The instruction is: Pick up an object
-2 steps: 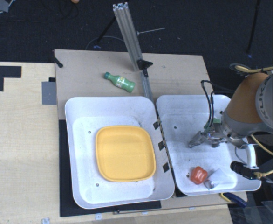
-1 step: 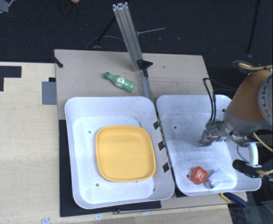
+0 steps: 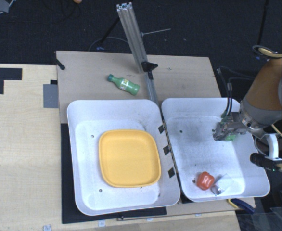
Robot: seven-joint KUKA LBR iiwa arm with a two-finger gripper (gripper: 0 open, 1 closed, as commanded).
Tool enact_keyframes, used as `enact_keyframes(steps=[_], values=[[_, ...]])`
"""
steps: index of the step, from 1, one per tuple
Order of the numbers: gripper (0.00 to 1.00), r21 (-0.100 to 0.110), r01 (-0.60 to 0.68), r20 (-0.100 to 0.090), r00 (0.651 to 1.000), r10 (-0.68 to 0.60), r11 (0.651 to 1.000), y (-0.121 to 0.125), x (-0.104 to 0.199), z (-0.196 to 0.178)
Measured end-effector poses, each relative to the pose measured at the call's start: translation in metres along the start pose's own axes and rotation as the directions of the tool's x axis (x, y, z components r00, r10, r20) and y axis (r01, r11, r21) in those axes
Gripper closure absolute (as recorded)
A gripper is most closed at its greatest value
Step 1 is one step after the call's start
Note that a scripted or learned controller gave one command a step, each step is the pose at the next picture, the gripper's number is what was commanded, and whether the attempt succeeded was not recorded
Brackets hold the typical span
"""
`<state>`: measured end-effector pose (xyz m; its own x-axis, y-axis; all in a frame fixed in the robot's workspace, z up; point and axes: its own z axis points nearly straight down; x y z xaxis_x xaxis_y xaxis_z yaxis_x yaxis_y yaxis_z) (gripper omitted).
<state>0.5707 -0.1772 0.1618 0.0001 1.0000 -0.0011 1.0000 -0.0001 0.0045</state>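
The arm (image 3: 268, 93) runs off the right edge, so its upper part is cut away. The gripper (image 3: 226, 131) is a dark blur over something green, too small to make out. A small grey item (image 3: 216, 190) beside the red object (image 3: 205, 180) is unreadable

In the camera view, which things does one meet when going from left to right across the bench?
Green bottle → yellow plate in the left bin → red object in the right bin → gripper.
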Motion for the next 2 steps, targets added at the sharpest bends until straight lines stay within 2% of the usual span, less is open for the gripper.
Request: enact_keyframes(steps=[1, 2], values=[[1.0, 0.0, -0.001, 0.0, 1.0, 0.001, 1.0, 0.009, -0.005, -0.057], [1.0, 0.001, -0.001, 0.0, 1.0, 0.001, 1.0, 0.001, -0.008, -0.105]])
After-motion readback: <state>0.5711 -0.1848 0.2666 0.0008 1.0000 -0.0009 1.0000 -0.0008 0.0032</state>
